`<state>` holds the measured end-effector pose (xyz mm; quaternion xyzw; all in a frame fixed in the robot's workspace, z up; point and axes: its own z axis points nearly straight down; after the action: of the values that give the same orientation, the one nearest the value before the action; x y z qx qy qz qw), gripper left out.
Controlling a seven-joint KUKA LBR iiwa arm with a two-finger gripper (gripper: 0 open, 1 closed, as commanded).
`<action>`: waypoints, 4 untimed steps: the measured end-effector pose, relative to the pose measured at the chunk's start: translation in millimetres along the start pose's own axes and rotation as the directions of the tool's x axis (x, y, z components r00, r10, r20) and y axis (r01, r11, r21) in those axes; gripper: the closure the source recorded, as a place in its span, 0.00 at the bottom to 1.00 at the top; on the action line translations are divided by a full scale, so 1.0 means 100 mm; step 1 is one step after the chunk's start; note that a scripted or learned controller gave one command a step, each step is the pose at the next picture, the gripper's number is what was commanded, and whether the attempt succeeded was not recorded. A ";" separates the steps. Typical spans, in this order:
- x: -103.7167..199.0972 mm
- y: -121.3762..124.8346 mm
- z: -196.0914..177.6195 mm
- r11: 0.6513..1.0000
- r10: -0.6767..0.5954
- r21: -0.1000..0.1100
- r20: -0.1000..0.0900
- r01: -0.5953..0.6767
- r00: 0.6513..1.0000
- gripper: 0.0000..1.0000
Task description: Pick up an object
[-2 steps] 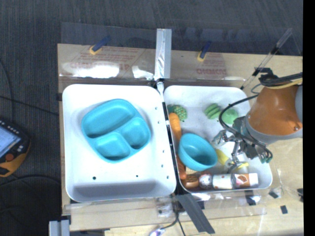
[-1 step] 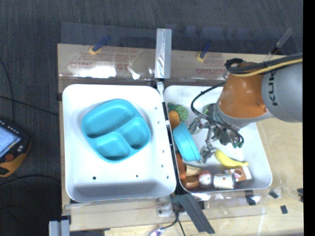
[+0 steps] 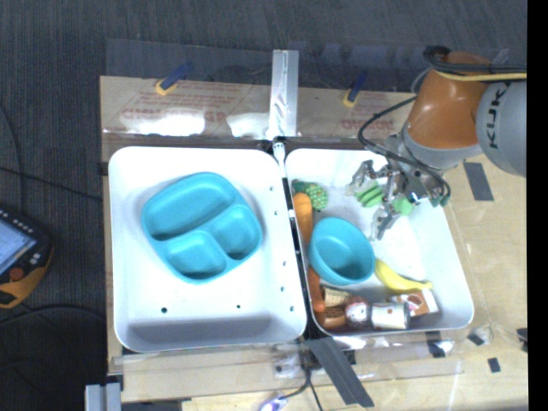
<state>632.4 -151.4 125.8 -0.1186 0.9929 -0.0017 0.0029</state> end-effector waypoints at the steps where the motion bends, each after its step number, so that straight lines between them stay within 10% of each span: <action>1: 0.68 0.19 0.35 0.999 0.053 0.000 0.007 -0.053 0.999 0.00; 2: 1.10 0.22 0.31 0.999 -0.050 0.012 0.022 0.050 0.999 0.00; 3: 0.91 0.66 0.33 0.976 -0.216 0.011 0.008 0.216 0.976 0.00; 4: 0.23 0.14 0.33 0.949 -0.316 -0.004 0.001 0.316 0.949 0.00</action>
<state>607.0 -143.3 92.4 -0.2762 0.9611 0.0001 0.0026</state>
